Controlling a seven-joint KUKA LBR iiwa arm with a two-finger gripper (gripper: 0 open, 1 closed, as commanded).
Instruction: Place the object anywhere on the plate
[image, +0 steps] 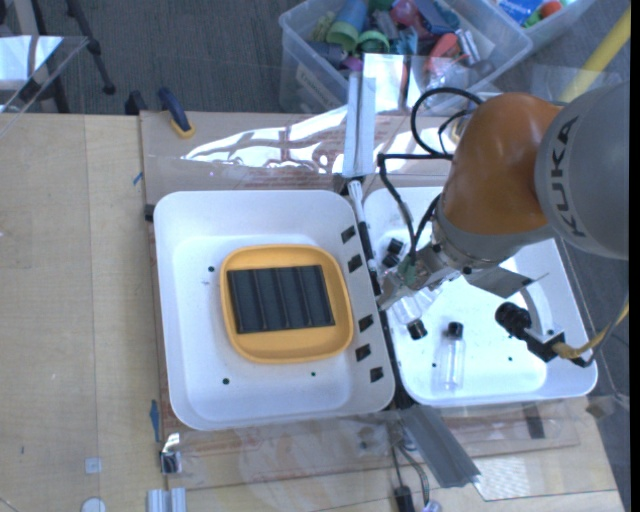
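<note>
The small clear vial (452, 362), light, slick and breakable, is best pinched mid-body; the gripper (408, 290) opening cannot be told.

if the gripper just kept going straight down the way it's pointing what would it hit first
Most likely the floor of the right bin near its left wall. The gripper hangs above that spot; the clear vial lies off to the side, though depth is hard to judge.

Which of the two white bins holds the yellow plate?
The left bin holds the yellow plate; the right bin, under the arm, holds a clear vial.
</note>
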